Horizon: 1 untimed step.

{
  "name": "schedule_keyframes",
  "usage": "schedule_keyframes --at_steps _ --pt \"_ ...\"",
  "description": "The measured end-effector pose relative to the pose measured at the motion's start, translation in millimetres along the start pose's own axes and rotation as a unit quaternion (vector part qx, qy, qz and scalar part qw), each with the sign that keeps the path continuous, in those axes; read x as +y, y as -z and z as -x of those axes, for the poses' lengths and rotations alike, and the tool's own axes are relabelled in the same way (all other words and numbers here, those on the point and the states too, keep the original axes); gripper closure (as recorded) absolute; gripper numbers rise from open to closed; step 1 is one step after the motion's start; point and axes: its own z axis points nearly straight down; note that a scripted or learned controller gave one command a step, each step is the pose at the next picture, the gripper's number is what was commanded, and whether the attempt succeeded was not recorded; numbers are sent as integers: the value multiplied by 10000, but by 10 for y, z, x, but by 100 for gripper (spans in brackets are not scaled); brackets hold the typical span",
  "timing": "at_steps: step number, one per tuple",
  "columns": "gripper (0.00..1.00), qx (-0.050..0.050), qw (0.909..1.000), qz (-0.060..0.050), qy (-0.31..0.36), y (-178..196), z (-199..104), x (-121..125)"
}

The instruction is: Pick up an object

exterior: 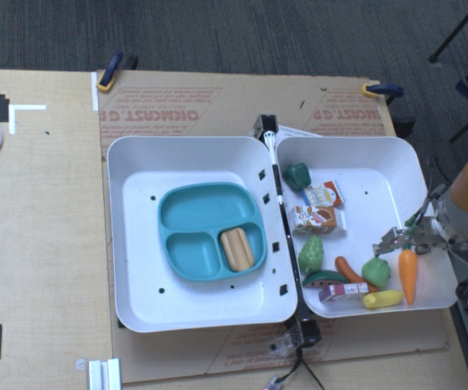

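My gripper (394,242) hangs low over the right side of the right bin (380,157), reaching in from the right. An orange carrot (409,276) lies directly below it, its top end touching or very close to the gripper; I cannot tell if it is held. A round green fruit (376,270) sits just left of the carrot. A yellow piece (383,300) and a red and white packet (344,292) lie along the bin's front wall. A smaller orange-red vegetable (348,267) lies left of the green fruit.
Further left in the right bin are a dark green pepper (297,175), two small printed cartons (318,210) and a leafy green vegetable (311,253). The left bin (136,291) holds a teal divided plate (193,218) with a tan bread roll (236,249).
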Motion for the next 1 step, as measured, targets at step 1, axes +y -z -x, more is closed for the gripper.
schedule_keyframes --at_steps 1 --pt "0 63 9999 -110 8 -166 24 -71"
